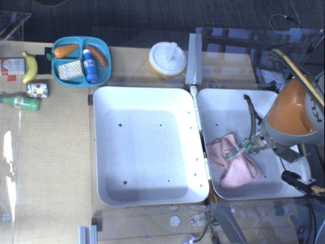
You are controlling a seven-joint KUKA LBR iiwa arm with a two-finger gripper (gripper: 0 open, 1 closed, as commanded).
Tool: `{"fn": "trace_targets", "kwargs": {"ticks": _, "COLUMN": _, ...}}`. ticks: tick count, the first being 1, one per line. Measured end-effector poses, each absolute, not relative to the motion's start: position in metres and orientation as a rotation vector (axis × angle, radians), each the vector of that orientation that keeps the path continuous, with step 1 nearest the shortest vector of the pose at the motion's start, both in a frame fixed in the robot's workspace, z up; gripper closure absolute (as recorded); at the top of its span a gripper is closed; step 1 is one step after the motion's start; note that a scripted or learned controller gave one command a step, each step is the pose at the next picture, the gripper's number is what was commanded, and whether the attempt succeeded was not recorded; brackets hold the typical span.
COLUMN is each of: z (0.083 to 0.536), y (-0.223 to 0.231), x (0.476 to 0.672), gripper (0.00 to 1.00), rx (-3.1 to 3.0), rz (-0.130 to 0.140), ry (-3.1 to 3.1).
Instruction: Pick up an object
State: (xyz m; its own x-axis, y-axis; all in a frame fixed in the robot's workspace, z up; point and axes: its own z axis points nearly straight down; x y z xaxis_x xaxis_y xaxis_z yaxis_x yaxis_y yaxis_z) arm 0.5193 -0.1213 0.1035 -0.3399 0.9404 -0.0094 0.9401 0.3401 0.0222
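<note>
The pink cloth (234, 160) lies crumpled in the right bin (223, 108), toward that bin's near-left part, and my tool (239, 150) is down on top of it, at the upper middle of the heap. Whether my tool is spread or pinched I cannot tell: the tips merge with the folds, and no fabric shows plainly between them, so I will not count the cloth as held.

To do this step well, I judge that I should bite a raised ridge of fabric rather than a flat patch, press down enough for the tips to gather a fold, then close fully before any lift. Cloth is limp and will slide out of a shallow pinch, so I would lift straight up and slowly, watching that the whole heap rises and hangs clear of the bin floor. The cloth sits near the wall shared with the left bin (147, 146), so I would keep a trailing corner from snagging on that rim.

Farther off, beyond the bins, the bench (51, 151) carries a white lidded cup (167, 59) and a blue tray (81, 60) of toy food at the far left, all well apart from my work.
</note>
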Motion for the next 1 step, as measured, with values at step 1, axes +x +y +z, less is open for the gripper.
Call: {"fn": "trace_targets", "kwargs": {"ticks": 1, "z": 0.0909, "y": -0.0951, "x": 0.5654, "gripper": 0.0, "rx": 1.955, "rz": 0.013, "ry": 2.442}}
